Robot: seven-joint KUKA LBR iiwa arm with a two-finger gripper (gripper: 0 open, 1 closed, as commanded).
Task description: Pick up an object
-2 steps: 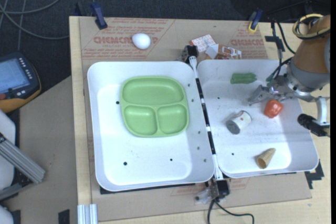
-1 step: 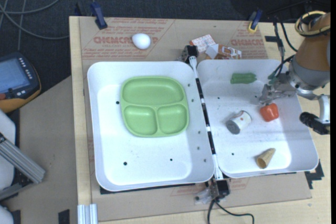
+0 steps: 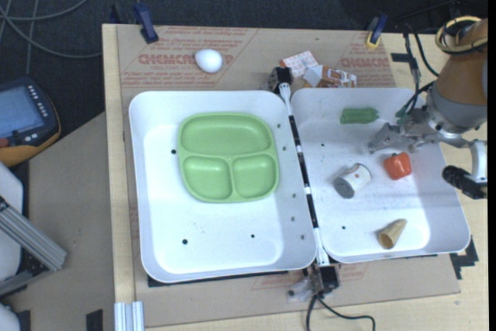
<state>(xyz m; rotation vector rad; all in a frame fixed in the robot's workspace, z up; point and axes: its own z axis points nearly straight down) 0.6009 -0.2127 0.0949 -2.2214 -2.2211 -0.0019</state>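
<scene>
While jaws [image 3: 380,142] hover, one green tray [image 3: 229,156], four small objects

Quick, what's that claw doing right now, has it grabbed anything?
Claw: over the right bin, nothing seen between its tips; open or closed cannot be told.

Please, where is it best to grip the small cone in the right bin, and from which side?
Grip the cone probably across its wider middle, coming from straight above. It lies flat and tilted in the right bin, with bare floor around it, so the fingers can close across its width.
</scene>
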